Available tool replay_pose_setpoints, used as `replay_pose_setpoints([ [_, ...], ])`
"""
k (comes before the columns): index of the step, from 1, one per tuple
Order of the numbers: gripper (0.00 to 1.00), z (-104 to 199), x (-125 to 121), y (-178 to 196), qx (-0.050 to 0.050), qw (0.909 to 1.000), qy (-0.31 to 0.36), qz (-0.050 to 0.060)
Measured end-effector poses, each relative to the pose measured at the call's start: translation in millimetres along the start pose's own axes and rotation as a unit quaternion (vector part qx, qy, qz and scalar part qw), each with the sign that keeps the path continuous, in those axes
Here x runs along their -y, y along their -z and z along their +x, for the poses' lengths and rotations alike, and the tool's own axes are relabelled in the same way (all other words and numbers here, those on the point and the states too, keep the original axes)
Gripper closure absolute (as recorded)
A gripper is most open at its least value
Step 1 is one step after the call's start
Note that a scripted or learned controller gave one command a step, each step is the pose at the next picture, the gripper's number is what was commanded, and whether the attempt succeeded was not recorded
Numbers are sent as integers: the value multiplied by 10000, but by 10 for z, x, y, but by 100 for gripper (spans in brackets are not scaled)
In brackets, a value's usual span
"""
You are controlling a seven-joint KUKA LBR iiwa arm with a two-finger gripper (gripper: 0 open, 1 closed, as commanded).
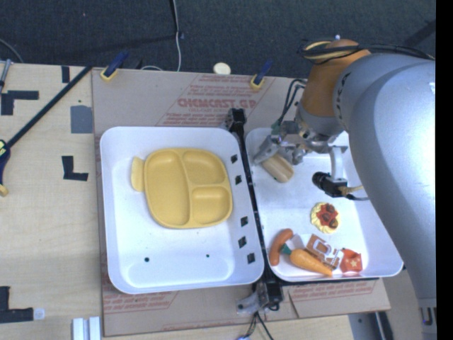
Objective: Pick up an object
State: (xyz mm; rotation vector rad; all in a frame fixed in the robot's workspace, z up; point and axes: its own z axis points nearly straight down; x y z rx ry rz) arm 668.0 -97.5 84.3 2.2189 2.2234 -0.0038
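End effector (278,160) low in right bin (368,222), at tan block (278,168); grasp step; finger state cannot tell; next: confirm hold, lift.

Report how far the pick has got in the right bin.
Done: the arm has reached the right bin and the gripper is low at its far left corner. In hand: a tan cylinder-like piece sits at the jaws, though a firm grasp is unclear. Left: lifting it. The carrot and sausage lie untouched.
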Motion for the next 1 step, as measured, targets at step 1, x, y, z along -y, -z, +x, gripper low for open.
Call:
replay_pose_setpoints([
  [1, 100, -1, 2, 97, 3, 10000, 3, 4],
])
